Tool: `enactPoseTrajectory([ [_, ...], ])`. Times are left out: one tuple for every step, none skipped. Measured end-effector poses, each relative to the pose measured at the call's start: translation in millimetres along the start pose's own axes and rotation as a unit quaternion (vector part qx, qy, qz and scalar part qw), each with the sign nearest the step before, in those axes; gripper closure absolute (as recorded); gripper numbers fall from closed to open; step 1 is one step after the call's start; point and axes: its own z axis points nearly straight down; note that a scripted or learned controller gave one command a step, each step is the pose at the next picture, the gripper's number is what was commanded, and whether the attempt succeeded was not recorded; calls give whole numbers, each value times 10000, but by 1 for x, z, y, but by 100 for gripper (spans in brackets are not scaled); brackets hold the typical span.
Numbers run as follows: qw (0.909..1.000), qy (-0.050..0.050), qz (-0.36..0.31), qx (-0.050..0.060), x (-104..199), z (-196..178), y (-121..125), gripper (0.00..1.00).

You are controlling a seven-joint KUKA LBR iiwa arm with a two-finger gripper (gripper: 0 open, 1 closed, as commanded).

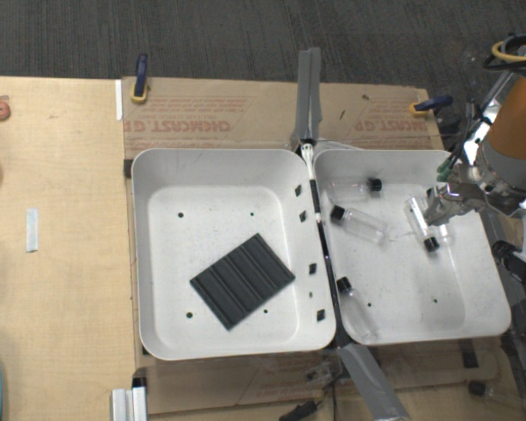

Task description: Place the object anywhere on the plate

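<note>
A dark grey ribbed plate (243, 281) lies flat and turned at an angle in the left bin (158, 182). Several clear vials with black caps lie in the right bin (473, 305). One vial (419, 221) lies near the bin's right side with its black cap pointing toward the front. My gripper (442, 202) hangs right over that vial's upper end, at the far right of the view. The arm's orange band (513, 121) rises above it. Whether the gripper touches the vial is unclear.
Other vials lie in the right bin: one at the back (363, 186), one left of centre (358, 224), one at the front left corner (354, 305). A raised divider (316, 226) separates the bins. Clamps (140, 77) hold cardboard behind them.
</note>
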Motion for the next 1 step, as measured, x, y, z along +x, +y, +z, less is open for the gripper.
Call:
enactPoseTrajectory([
  [9986, -5, 528, -3, 68, -56, -5, 100],
])
